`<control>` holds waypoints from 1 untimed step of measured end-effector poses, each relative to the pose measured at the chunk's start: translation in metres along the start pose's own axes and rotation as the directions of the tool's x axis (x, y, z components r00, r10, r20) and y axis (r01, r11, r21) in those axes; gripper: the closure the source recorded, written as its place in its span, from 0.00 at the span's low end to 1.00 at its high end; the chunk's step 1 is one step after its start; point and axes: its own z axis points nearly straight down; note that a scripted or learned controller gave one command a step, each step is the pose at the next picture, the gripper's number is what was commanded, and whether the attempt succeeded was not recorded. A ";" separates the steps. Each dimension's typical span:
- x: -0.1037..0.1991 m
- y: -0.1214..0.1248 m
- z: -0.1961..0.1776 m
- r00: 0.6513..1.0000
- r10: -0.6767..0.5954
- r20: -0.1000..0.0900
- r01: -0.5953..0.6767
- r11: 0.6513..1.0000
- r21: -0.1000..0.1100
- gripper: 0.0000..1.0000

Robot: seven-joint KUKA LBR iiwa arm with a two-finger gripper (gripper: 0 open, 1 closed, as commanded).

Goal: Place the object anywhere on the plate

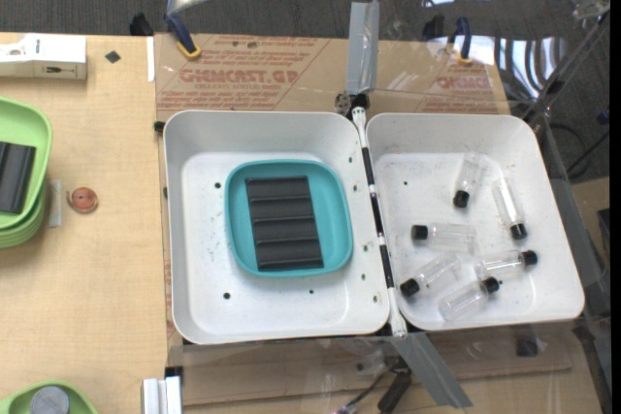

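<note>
A teal plate (pixel 335 218) lies in the left white bin (pixel 194 238), and a black ridged insert (pixel 282 220) rests on the plate's middle. In the right white bin (pixel 543 160) lie several clear plastic vials with black caps. One vial (pixel 471 177) is near the back. Another (pixel 506 208) lies toward the right wall, a third (pixel 441 233) near the middle. The others are clustered at the front (pixel 466 284).
A brown cardboard sheet (pixel 252 73) with clear panels stands behind the bins. On the wooden bench at left are a green tray (pixel 29 136), a small round orange piece (pixel 83 200) and a white box (pixel 41 58).
</note>
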 end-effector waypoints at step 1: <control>0.000 0.000 0.000 1.000 0.000 0.000 0.000 1.000 0.000 0.00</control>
